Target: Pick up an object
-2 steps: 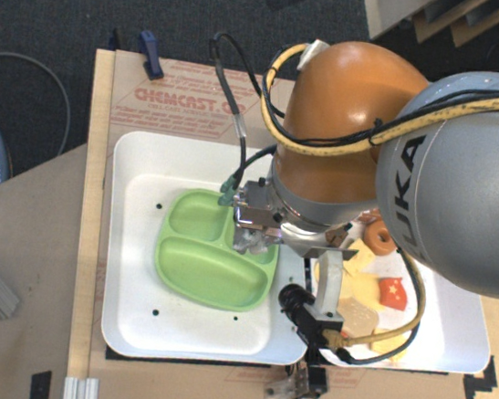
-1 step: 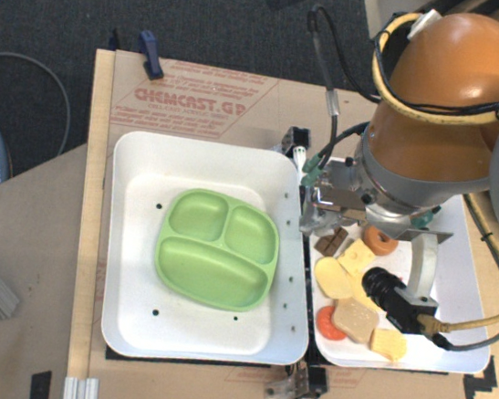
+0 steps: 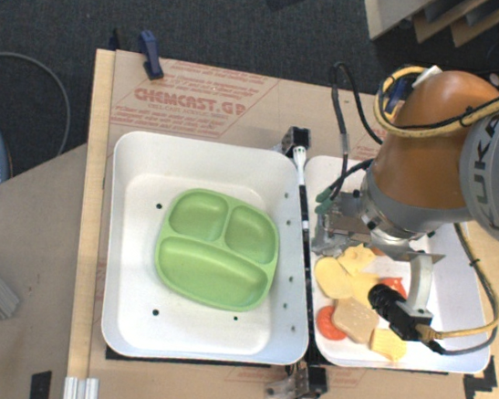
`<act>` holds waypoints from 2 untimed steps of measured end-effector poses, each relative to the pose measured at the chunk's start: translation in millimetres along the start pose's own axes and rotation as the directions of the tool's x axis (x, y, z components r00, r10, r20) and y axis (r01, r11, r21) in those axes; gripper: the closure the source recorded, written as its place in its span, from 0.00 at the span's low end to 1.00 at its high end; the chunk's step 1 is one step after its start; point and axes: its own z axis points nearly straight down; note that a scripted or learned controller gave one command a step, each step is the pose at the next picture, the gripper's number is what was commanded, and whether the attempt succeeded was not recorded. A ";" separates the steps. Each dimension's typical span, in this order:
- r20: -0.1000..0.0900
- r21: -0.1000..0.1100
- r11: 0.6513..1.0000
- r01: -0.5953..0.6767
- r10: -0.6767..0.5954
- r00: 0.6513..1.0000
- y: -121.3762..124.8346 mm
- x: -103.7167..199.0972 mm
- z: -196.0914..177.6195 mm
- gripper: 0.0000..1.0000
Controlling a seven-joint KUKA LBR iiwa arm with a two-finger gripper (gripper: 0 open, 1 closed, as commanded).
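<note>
Hovering low over the right-hand shallow white plastic bin (image 3: 455,280), the grey arm w/ the orange band (image 3: 441,147) is seen reaching in from the right. Its two-finger gripper (image 3: 335,232) is parked at that bin's left edge, approx. halfway along. How far the tool is open can't be told, since the wrist hides the working end, and nothing is seen to be gripped.

The pickable stuff is bunched in the right bin's near-left corner:
- The pale yellow rounded toy-food pieces (image 3: 337,278) are found just beside the gripper.
- The tan bread-like block (image 3: 354,321) is set nearer the front edge, partly over a flat red disc (image 3: 328,321).
- A small yellow wedge (image 3: 388,344) is tucked against the block's right side.

The gripper's spot is prob. explained by that cluster: the most targets in the least travel. The yellow pieces are judged the likeliest pick.

In the left-hand white bin (image 3: 126,223), a green three-compartment plastic plate (image 3: 218,249) is laid flat at the centre, well apart from the gripper and across the two bins' adjoining walls. It's judged too broad for an easy pinch, so attention is kept on the right bin.
</note>
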 end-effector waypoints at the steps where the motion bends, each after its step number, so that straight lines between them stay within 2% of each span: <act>1: -0.005 -0.025 1.000 0.012 -0.012 1.000 -11.2 34.2 -167.6 1.00; 2: 0.000 0.005 1.000 0.000 0.000 1.000 -31.6 -17.1 -54.7 1.00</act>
